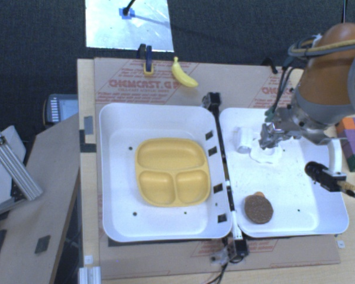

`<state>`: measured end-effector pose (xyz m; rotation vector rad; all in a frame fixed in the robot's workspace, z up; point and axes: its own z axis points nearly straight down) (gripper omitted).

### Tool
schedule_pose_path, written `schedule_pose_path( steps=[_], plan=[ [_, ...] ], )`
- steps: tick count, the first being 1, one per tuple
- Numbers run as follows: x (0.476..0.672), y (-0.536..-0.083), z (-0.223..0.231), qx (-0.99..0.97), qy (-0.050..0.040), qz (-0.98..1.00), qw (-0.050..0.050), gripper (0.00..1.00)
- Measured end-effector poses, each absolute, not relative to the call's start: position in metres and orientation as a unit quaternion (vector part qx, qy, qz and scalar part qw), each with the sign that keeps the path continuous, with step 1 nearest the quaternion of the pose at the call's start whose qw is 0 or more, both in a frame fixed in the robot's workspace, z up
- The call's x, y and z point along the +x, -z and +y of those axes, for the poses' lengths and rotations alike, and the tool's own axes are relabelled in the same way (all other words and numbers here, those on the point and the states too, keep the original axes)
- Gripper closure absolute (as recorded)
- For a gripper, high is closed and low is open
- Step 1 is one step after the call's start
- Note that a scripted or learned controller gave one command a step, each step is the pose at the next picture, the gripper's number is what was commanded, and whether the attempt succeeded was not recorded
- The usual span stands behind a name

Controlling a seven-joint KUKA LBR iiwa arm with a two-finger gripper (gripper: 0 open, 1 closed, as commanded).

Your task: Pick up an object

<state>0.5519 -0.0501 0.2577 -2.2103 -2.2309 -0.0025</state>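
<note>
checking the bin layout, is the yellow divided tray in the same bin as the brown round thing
No, the yellow divided tray lies in the left bin, while the brown round thing sits in the right bin.

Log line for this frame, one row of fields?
gripper: low in right bin, over white object | grasp: unclear | brown disc: untouched | yellow tray: left bin

Arm (328, 81) bent low, pincer (268, 139) pointing down
</note>
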Motion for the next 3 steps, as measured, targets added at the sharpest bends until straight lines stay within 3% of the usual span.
schedule_pose_path(
  steps=[2, 3],
  plan=[
    [0.563, -0.239, 0.048, -0.704, 0.0005, -0.71, 0.0, 1.0],
    [0.588, -0.23, 0.105, -0.704, 0.0016, -0.71, -0.001, 1.0]
  ],
)
